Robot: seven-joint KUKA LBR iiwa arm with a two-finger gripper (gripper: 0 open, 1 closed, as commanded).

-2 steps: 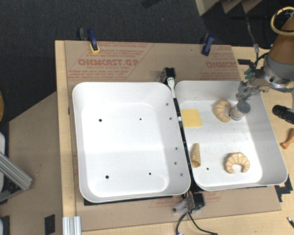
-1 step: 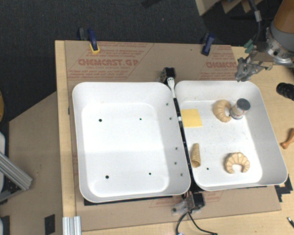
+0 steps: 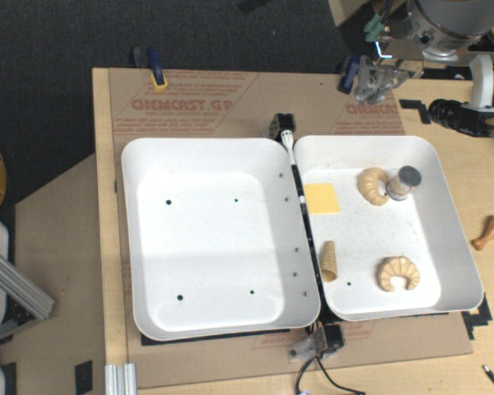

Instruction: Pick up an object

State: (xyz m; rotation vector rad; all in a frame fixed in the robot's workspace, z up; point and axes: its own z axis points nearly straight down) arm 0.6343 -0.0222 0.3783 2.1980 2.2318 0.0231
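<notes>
The right bin (image 3: 445, 220) holds several things: a yellow square slab (image 3: 322, 198) near its left wall, a pale croissant (image 3: 373, 186) with a small grey-capped jar (image 3: 402, 182) touching its right side, a tan cone-shaped roll (image 3: 328, 261) by the left wall, and a second croissant (image 3: 398, 273) near the front. My gripper (image 3: 377, 79) hangs high above the bench behind the right bin, well away from every object. Nothing shows between its fingers.
The left bin (image 3: 148, 220) sits beside the right one, joined by a black hinge strip (image 3: 299, 212). A blue and yellow clamp (image 3: 155, 67) grips the board's back edge. An orange-brown object (image 3: 487, 235) lies right of the right bin.
</notes>
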